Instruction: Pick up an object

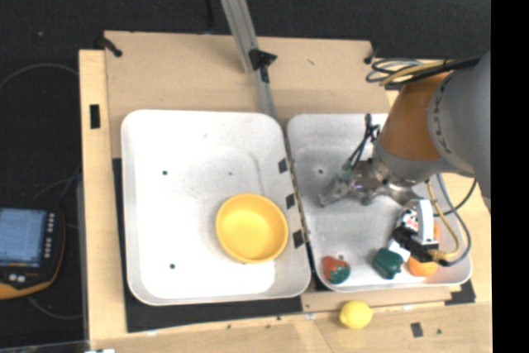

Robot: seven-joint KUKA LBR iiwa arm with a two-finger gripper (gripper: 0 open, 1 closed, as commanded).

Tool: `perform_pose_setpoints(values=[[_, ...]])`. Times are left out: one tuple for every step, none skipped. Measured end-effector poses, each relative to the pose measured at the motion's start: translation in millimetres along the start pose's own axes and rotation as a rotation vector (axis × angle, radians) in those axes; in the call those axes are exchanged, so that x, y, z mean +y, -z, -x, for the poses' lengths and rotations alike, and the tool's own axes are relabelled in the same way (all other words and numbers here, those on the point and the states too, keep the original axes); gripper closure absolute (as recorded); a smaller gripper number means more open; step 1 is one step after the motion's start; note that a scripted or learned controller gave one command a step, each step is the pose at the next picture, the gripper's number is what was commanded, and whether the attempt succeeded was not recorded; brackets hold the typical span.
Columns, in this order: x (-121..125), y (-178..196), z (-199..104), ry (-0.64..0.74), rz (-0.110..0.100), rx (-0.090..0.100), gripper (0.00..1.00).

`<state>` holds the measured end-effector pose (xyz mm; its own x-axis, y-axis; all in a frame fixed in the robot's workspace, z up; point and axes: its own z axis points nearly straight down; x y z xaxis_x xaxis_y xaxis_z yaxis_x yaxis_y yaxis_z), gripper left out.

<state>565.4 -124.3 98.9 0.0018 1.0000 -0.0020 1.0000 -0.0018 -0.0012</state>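
Two shallow bins share the bench. From where I stand the arm reaches in from the right and hangs its gripper low over the right bin, above a bare patch of white floor near the bin's middle. I can make out nothing held in it, and I cannot tell whether it is set wide or narrow, because that end reads as one grey lump against the bin.

The things worth picking lie elsewhere. Three small pieces crowd the right bin's near edge: a red-and-green one, a dark green one near it, and an orange one tucked towards the corner (partly hidden by the arm's own hardware). My guess is that loose things drift to the wall. That makes them awkward to pick, since a wall leaves little room on one side for a grasp.

The yellow bowl sits upright in the left bin, close to the divide between the bins. It is plain to see but looks broad for this gripper. A yellow ball lies on the bench just past the right bin's near rim, and I'd judge it out of play.

As I read it, the pick is not yet made. The closest candidate is the red-and-green piece, which lies between the gripper and the near rim.
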Motion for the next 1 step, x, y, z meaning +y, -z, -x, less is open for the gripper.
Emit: perform_pose_setpoints(values=[[1.4,12.9,0.7,-0.005,0.005,0.001,1.0]])
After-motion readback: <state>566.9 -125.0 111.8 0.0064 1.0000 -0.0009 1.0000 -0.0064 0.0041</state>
